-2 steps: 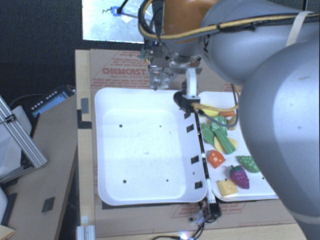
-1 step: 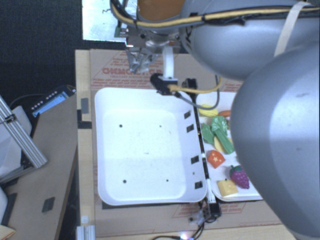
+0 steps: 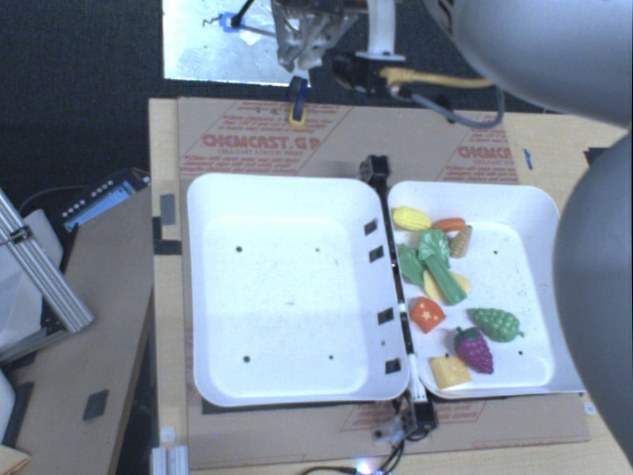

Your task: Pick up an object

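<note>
Overhead, a slanted view looks down on a bench holding two shallow white bins side by side on a sheet of brown cardboard [image 3: 257, 137]. The left bin [image 3: 213, 364] shows its bare white floor with a few small dark dots. The right bin [image 3: 534, 206] holds a cluster of toy foods along its left half. Near its top edge lies a yellow lemon [image 3: 410, 219], with an orange carrot [image 3: 449, 225] just beside it and a small tan corn cob [image 3: 461, 240] below the carrot. Under these sits a green leafy vegetable [image 3: 435, 262] lying over a yellow piece. Lower down are a red pepper [image 3: 427, 314], a green bumpy fruit [image 3: 495, 323], a purple bunch of grapes [image 3: 474, 349] and a yellow cheese wedge [image 3: 450, 371], the grapes and cheese touching.

The grey arm [image 3: 534, 28] enters from the upper right. Its gripper [image 3: 299, 65] hangs above the far edge of the cardboard, well apart from both bins. Whether its jaws are apart or together cannot be told. A small blue and yellow item [image 3: 298, 102] shows just below the gripper.
</note>
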You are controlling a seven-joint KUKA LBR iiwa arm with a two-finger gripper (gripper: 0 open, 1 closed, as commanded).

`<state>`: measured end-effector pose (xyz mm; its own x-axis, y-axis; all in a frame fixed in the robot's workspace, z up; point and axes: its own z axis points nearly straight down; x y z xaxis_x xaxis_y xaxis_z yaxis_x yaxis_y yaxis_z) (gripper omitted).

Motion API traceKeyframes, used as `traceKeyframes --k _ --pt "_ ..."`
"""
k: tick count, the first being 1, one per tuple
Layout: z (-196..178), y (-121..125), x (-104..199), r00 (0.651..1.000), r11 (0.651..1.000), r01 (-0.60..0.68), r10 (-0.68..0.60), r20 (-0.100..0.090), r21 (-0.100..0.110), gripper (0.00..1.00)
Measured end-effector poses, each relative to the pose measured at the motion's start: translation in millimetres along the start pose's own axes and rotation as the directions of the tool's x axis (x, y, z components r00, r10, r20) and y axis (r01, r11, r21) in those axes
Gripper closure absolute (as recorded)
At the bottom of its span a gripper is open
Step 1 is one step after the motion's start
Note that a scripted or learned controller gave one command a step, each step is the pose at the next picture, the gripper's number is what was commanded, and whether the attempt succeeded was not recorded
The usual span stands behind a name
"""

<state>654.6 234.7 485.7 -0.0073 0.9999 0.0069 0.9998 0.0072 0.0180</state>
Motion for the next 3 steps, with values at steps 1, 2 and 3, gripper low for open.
traceKeyframes --k 1,2,3 --pt "85.9 -102.9 0.5 1.0 1.0 0.002 -0.002 0.009 0.029 1.0" --pt "82.7 16.9 -2.6 1.0 1.0 -0.008 0.008 0.006 0.009 1.0" --pt "189.8 -46.0 -7.2 1.0 1.0 -0.007 0.006 0.01 0.029 1.0"
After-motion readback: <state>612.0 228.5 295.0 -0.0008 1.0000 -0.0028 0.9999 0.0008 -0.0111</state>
